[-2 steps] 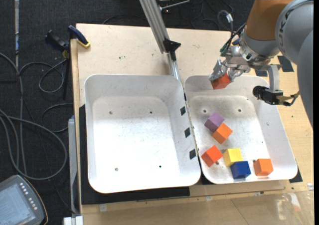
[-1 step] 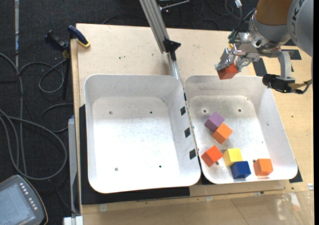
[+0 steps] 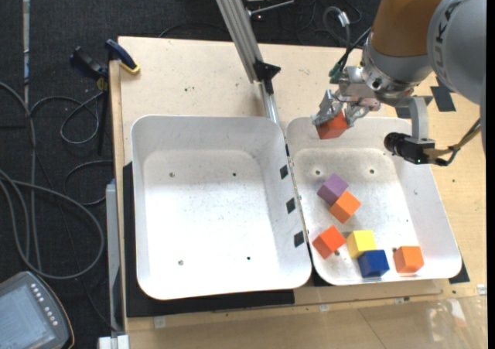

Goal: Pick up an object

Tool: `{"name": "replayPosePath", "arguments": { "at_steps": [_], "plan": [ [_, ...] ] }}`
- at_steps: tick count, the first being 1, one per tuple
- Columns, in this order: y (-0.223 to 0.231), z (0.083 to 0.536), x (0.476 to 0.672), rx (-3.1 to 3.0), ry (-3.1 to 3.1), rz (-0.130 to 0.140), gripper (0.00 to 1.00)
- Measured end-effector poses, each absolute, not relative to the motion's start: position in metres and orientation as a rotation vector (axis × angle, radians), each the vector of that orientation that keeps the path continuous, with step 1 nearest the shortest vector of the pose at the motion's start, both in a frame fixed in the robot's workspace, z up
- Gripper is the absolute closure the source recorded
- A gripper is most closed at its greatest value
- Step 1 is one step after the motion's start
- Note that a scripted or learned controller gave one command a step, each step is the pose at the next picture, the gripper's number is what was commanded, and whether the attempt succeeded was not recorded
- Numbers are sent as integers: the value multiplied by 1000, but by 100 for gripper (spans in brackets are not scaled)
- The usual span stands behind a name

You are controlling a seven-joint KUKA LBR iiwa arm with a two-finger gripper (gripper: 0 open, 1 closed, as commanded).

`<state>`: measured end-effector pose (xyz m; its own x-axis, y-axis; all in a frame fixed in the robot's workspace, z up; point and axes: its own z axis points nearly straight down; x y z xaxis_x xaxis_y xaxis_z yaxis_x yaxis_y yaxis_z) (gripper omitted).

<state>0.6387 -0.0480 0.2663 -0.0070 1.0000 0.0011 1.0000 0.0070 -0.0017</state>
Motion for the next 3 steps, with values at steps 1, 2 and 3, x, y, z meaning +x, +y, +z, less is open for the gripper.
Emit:
{"name": "replayPosePath", "arguments": {
  "at_steps": [1, 2, 3],
  "plan": [
    [-9, 260, 620, -2212, -2226, 3, 100],
    [38, 262, 591, -2211, -2228, 1, 100],
    [87, 248, 557, -2209, -2227, 5, 100]
  ]
}}
